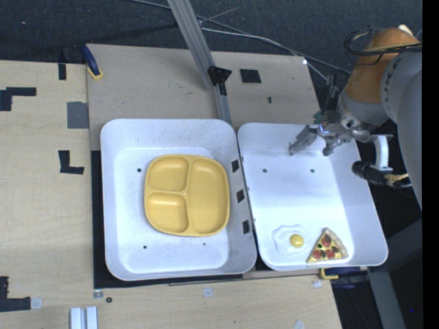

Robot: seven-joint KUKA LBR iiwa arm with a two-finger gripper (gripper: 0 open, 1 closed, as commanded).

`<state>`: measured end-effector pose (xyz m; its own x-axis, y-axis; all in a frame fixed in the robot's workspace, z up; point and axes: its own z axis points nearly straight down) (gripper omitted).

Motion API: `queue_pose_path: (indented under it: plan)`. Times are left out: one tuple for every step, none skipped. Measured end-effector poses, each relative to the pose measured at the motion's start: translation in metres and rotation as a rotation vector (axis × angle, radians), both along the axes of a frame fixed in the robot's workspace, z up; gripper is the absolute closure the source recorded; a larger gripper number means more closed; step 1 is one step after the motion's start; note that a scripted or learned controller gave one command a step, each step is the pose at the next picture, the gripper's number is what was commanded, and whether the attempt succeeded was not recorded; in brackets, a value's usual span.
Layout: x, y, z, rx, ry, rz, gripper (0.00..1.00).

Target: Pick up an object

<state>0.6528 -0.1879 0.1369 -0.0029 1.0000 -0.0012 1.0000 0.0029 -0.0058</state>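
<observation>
We see two white bins side by side on the bench. The left bin holds a yellow plate with three compartments: one long compartment on its right side and two smaller ones stacked on its left. The plate lies flat near the middle of the bin floor, slightly turned so its edges do not run square with the bin walls, and nothing sits in its compartments.

The right bin holds two toy foods at its near edge. A fried egg lies flat, white with a round yellow yolk. Just beside it, toward the bin's near right corner, lies a pizza slice, a wedge with red toppings. Its long axis runs up and down in the view, tilted a little; the narrow tip points toward the far side of the bin, and the broad crust end lies toward the near rim. Egg and slice look close together, perhaps touching; we cannot tell which.

The gripper hangs over the far right part of the right bin, well apart from the egg and the slice. Its two fingers are spread, one angled left and one shorter to the right, with nothing between them.
</observation>
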Motion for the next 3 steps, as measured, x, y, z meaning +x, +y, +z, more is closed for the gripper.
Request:
queue_pose_path:
  plan:
    - [0.0, 0.001, -0.053, -0.001, -0.004, 0.0, 0.0]
    - [0.001, 0.001, -0.039, -0.003, -0.007, 0.001, 1.0]
    - [0.012, 0.002, 0.015, 0.0, -0.01, -0.001, 1.0]
